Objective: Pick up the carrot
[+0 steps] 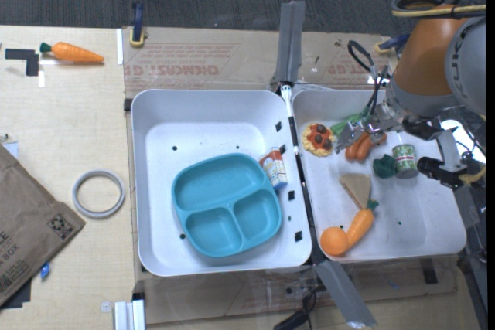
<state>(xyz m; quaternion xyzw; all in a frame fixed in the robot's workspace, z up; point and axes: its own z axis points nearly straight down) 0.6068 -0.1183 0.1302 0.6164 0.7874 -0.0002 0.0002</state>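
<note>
The stubby orange carrot with a green top (360, 225) lies near the right white bin's (433, 239) front edge (touching an orange ball (334, 241)). Farther back, the grey two-finger gripper (370, 127) hangs over red sausages (357, 146); its grip cannot be told.

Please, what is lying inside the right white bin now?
In the right bin lie a carrot, an orange ball touching it, a tan wedge, a small pizza, sausages, a can and a dark green piece. The arm covers its far right corner.
</note>
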